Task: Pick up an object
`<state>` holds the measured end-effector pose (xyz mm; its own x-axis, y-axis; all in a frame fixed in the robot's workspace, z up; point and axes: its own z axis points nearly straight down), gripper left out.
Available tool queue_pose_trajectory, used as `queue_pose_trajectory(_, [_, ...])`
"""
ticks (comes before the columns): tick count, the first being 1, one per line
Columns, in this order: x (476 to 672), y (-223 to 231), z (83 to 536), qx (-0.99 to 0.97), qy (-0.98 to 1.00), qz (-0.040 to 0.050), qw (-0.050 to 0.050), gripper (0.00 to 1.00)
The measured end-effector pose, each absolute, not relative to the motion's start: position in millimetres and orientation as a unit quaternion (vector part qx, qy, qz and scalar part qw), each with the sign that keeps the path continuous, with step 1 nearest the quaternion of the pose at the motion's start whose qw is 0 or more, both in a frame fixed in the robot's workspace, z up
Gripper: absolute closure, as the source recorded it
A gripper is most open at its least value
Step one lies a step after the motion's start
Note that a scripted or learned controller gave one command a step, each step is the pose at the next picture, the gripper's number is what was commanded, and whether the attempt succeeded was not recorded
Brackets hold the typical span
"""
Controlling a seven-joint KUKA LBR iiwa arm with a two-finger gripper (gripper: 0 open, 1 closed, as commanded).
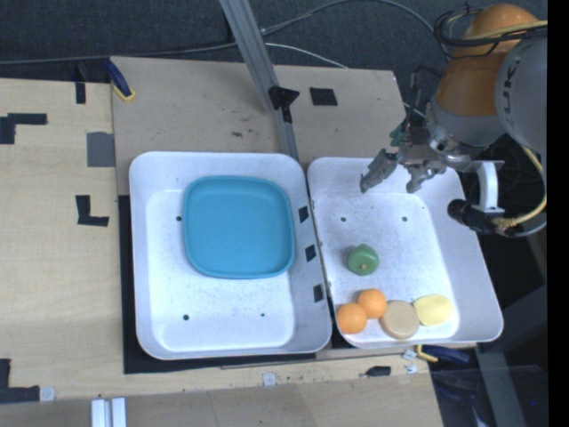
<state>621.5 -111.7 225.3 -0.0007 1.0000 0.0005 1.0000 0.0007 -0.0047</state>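
1. The bench (196, 105) carries two white bins side by side. The left bin (160, 318) holds a blue plate (238, 226). The right bin (462, 265) holds the small objects.
2. The arm (484, 78) reaches in from the right, and its gripper (393, 178) hangs over the far end of the right bin, above bare floor.
3. The relation that matters: all the objects lie toward the near end of the bin, away from the fingers. The green ball (362, 259) is the nearest one. It stands alone in the middle of the bin, a little to the left of the gripper in the view and well apart from it.
4. Further off, four objects crowd the near rim: two orange balls (362, 311) touching each other, a tan disc (400, 319) just beside them, and a yellow piece (433, 309) touching the disc.
5. The fingers are spread wide, one tip left and one tip right, and nothing is between them or touching them.
6. My judgement: the green ball is the easiest target, because it is round, so no axis matters, and it has free space on every side.
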Motion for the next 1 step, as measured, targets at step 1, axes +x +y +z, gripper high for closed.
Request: queue_pose_trajectory(1, [617.9, -121.5, 171.8, -0.707, -0.707, 0.0018, 0.002, 0.0])
